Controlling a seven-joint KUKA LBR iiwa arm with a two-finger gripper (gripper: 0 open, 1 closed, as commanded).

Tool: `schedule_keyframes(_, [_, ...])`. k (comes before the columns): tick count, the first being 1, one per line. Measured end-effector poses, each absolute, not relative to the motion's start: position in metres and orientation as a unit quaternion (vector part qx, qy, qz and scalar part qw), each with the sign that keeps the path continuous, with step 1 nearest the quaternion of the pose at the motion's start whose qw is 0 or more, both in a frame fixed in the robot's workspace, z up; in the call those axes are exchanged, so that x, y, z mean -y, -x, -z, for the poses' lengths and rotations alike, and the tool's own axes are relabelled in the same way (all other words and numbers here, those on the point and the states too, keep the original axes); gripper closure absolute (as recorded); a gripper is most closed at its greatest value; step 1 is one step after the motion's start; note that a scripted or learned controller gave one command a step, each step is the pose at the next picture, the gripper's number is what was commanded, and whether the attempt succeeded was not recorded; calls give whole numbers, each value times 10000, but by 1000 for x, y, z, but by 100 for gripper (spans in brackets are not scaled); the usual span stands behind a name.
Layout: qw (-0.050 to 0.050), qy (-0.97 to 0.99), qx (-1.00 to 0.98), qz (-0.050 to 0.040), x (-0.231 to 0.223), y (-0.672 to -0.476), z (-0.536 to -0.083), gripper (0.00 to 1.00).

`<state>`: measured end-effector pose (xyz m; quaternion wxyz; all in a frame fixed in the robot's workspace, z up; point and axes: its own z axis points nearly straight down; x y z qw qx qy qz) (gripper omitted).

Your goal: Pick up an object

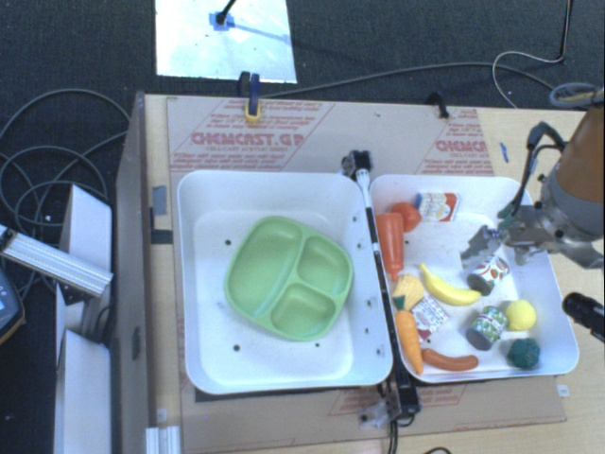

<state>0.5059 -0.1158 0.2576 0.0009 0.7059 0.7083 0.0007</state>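
- While the arm (577,173) is reaching in from the right, its gripper (484,246) is hanging over the right bin (558,296), low above a small can (489,274); whether it is open or closed cannot be told, and nothing is visibly being held.
- Left bin (213,253): it is holding a green divided plate (288,277), lying flat near the middle.
- Right bin, far end: a small red-and-white carton (436,205) is lying beside a red item (406,215), with an orange bottle (389,241) stretching along the left wall.
- Right bin, middle: a banana (448,288) is lying just left of the small can under the gripper.
- Right bin, near end: a carrot (409,340), a red sausage (451,359), a second can (487,327), a lemon (520,315) and a dark green broccoli piece (523,352) are sitting close together.
- Small packet (430,313): it is resting between the banana and the carrot.
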Motion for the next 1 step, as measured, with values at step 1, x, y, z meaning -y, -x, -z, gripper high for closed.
schedule_keyframes(1, [-4, -7068, -7074, 3, 146, -524, -158, 0])
